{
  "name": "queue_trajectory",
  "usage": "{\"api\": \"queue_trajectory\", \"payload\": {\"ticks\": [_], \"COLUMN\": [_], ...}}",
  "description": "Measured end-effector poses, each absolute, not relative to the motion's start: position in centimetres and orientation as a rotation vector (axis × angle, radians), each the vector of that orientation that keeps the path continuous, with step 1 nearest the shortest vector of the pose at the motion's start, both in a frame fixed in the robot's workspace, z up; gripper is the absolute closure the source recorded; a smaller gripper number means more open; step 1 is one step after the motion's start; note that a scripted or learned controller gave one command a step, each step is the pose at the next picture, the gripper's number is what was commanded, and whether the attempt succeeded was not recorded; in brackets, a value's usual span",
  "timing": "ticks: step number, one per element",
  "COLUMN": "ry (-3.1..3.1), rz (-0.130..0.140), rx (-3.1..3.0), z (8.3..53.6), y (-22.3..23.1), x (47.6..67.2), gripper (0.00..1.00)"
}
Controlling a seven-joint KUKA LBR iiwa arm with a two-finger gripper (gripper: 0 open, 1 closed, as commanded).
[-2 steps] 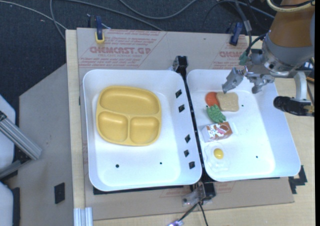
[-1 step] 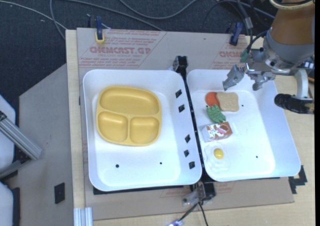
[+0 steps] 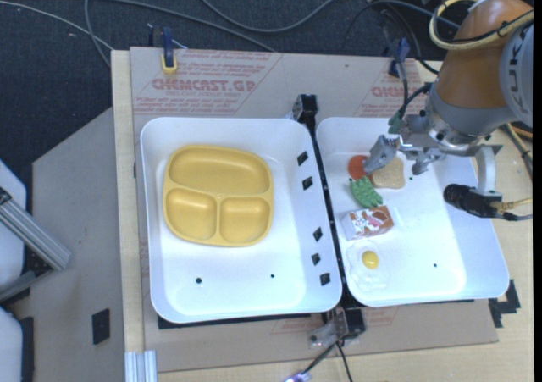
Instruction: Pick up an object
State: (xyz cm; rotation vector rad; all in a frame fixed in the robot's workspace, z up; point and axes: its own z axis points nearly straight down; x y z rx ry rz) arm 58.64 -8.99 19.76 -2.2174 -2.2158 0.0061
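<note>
A: Left side first. What's there?

B: Left bin (image 3: 161,228), with a yellow divided plate (image 3: 218,194) lying flat toward its 10 o'clock. It sits close to the 9 o'clock wall. Open white floor runs from 3 round to 7 o'clock.

A: And the seam?

B: The bins' rims touch. A row of small black clips (image 3: 315,202) runs along the seam and crowds everything lying near it.

A: Right bin?

B: In the right bin (image 3: 449,245) all the food pieces bunch along the 9 o'clock side. A red piece (image 3: 357,166) is at about 10 o'clock, partly hidden, shape unclear. A green piece (image 3: 367,193) lies just below it, touching or nearly so. A tan bread slice (image 3: 389,177) lies just beside both, on their 3 o'clock side. A red-and-white packet (image 3: 368,222) is at 9 o'clock, its print too small to read. A fried egg (image 3: 370,260) is at 8 o'clock, hard against the rim.

A: Gripper?

B: The gripper (image 3: 398,162) hangs over the bread slice, covering its upper edge. The jaws stand spread apart with nothing seen between them. I can't tell whether they touch the slice.

A: Room to move?

B: Clear floor from 3 to 6 o'clock in that bin. The arm (image 3: 478,58) comes in at 1 o'clock and is cut off at the frame edge.
</note>
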Motion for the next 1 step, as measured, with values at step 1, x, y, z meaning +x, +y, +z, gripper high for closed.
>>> {"api": "queue_trajectory", "payload": {"ticks": [1], "ry": [-2.217], "rz": [0.005], "rx": [-2.218], "z": [15.16], "y": [-9.25], "x": [59.27], "gripper": [0.0]}}
